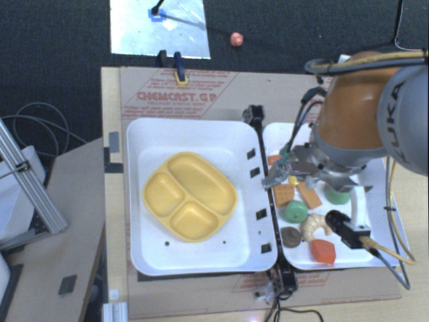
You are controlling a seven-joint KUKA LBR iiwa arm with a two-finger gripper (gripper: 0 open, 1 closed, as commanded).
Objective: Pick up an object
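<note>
Gripper (280,173) hovering over right bin (375,257), finger state unclear; yellow plate (190,195) at nine o'clock

yellow tray (190,195); white bins (201,134); green ball (295,211); red-orange block (323,251).

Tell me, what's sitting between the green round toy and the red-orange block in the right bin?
In the camera view, a cream, shell-like toy lies between the green round toy and the red-orange block.

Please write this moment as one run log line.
arm: over right bin | gripper: above toys, near divider | yellow plate: left bin
</note>
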